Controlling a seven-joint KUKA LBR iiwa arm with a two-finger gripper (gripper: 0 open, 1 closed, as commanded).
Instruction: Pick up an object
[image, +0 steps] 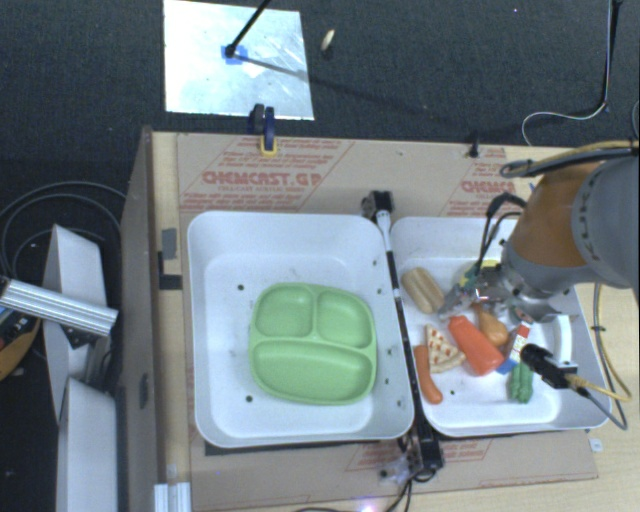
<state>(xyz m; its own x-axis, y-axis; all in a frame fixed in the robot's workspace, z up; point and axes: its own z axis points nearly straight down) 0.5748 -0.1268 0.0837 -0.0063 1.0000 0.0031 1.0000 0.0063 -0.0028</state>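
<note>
From the camera view, the right bin (575, 420) held a huddle of toy food, with the arm (565, 235) reaching in at about 3 o'clock and its pincer (478, 292) low over the pile's upper part; whether it was open or closed could not be told. The likeliest target, an orange carrot-like piece (476, 345), lay near the bin's centre, at 6 o'clock from the pincer. It looked light, stiff and smooth, probably plastic and slippery, so a grip across its thick middle seemed best. Crowding it were a tan bread roll (422, 289) at 10 o'clock, a pizza slice (441, 350) touching at 9 o'clock, a thin red sausage (427, 378) at 8 o'clock, and a green piece (520, 383) at 4 o'clock. The left bin (215, 330) carried a green divided plate (313, 343), well apart.
</note>
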